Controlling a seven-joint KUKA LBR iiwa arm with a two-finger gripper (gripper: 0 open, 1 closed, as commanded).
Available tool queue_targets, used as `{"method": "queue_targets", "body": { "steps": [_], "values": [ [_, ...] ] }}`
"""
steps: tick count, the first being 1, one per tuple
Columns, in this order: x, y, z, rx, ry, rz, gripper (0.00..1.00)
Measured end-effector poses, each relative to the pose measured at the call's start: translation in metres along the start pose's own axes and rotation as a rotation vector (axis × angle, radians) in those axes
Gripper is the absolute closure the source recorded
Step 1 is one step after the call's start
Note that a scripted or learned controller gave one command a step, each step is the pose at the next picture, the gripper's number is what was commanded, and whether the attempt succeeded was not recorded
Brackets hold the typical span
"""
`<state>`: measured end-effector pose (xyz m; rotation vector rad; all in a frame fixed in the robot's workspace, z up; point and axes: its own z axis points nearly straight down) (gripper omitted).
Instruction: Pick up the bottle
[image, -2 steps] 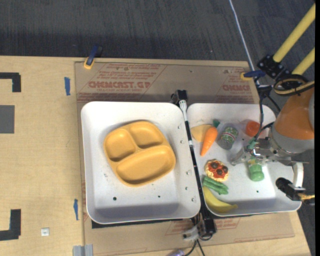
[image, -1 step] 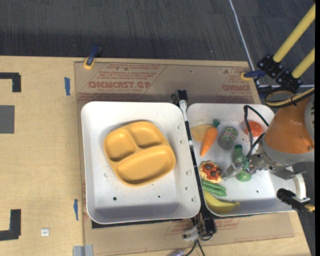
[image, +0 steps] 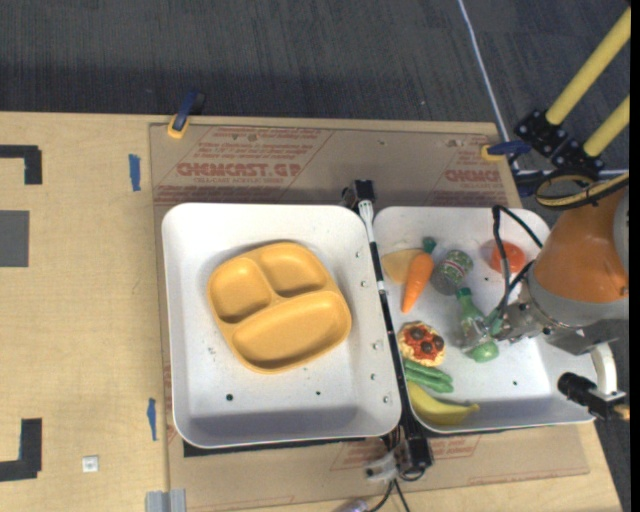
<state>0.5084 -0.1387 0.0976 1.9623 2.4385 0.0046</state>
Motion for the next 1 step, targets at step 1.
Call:
{"method": "queue_targets", "body": {
  "steps": [1],
  "values": [
    [0.0383,0.0040,-0.1094,0.009,0.007,0.011,1.00]
  ]
}}
